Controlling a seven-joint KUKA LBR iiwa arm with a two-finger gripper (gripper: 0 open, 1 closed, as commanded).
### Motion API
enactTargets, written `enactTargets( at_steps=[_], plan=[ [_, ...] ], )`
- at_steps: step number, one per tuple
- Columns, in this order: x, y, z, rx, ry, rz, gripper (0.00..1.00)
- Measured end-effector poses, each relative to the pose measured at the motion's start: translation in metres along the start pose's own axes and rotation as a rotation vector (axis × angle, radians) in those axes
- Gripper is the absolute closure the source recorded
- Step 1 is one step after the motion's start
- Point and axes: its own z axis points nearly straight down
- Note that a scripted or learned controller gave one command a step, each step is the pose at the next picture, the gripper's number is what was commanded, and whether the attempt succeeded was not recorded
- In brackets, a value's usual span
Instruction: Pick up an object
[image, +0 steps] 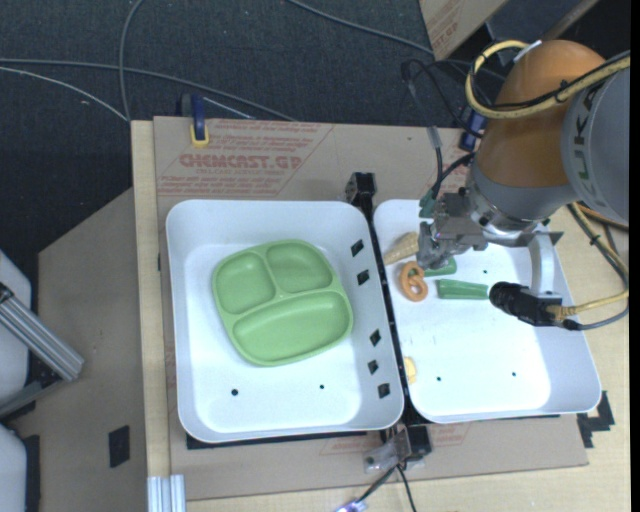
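Hand (437, 250) low in the right bin (500, 385), near its far-left corner; you cannot tell how it is set.

Nearest you, note a small yellow piece (408, 370) at the right bin's left wall. Farther in, an orange ring (414, 283) lies just beside the hand, with a green stick (462, 290) to its right and a tan piece (400, 249) to the hand's left. On the tabletop (250, 140), the left bin (200, 400) holds a green divided plate (283, 300).
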Motion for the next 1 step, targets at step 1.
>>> enactTargets(
  at_steps=[1],
  plan=[
    [0.0485, 0.0010, 0.0188, 0.003, -0.001, 0.003, 1.00]
  ],
)
